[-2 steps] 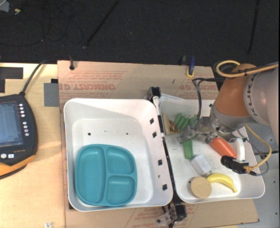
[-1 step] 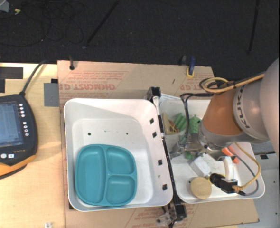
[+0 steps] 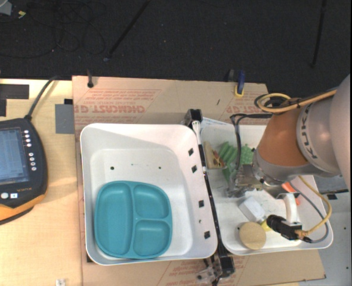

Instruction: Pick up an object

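Observation:
My gripper (image 3: 240, 182) reaches down into the right bin (image 3: 322, 240), below the orange band of the arm (image 3: 283, 142). It hangs just beneath a green ridged object (image 3: 229, 155) that lies at the back of that bin. In front of the gripper lies a white block (image 3: 253, 208). A tan round disc (image 3: 252, 235) rests near the bin's front wall. A small orange-red piece (image 3: 287, 187) peeks out from under the wrist on the right. The arm hides much of the bin's right half.
The left bin (image 3: 134, 142) holds a teal divided plate (image 3: 133, 219) at its front. Both bins sit on a cardboard sheet (image 3: 134, 100). A tablet-like pendant (image 3: 9, 159) lies on the bench at the far left.

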`<state>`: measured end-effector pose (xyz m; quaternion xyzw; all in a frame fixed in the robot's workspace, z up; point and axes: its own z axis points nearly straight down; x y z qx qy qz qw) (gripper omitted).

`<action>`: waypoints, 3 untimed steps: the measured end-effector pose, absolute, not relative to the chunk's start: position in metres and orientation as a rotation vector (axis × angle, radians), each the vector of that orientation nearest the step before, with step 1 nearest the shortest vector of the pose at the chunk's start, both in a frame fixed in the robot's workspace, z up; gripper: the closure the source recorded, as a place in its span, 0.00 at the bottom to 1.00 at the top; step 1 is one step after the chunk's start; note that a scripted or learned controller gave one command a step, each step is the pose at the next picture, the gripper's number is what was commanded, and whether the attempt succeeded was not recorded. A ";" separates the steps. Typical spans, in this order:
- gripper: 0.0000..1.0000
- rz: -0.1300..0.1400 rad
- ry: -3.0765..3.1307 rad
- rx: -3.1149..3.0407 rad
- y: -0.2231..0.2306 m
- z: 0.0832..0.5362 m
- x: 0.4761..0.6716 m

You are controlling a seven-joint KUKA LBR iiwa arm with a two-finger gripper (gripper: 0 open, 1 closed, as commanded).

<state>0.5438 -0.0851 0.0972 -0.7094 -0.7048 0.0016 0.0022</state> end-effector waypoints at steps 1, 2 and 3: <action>0.00 0.005 -2.210 -2.226 -0.085 0.097 0.544; 1.00 0.007 -2.205 -2.228 -0.086 0.106 0.543; 1.00 -0.008 -2.231 -2.217 -0.020 0.192 0.587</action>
